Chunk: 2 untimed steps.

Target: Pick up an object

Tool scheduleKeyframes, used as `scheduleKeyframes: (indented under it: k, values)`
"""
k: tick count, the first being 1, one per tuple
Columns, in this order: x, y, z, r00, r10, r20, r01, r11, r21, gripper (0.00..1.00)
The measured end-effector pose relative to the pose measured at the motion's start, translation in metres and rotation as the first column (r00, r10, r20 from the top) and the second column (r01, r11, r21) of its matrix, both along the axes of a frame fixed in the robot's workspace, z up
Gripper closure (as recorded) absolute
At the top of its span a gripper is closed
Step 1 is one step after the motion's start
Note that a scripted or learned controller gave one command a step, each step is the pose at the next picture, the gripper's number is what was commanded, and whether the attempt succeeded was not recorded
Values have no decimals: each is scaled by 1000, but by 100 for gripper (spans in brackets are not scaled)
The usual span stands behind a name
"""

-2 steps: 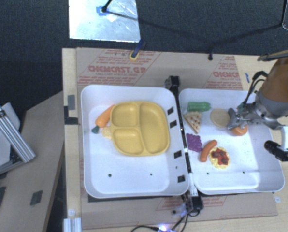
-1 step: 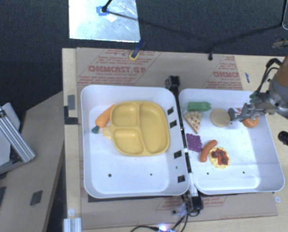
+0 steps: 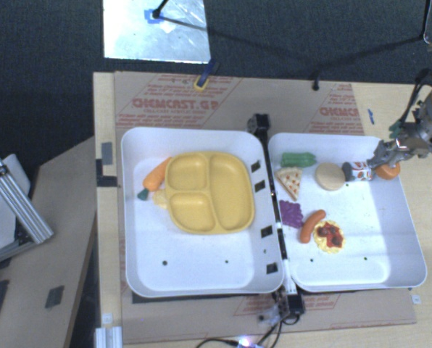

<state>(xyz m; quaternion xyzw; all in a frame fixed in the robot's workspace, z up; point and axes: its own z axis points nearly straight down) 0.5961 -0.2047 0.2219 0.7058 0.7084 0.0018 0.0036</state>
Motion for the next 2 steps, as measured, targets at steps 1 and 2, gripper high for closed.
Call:
scheduleKeyframes:
  k: [1, 2]
  values:
    - [-3, 43, 4, 1000, 4, -5, -4, 1000, 3, 100]
    - [-11, 93, -5, 1000, 5, -7, -5, 1000, 4, 100]
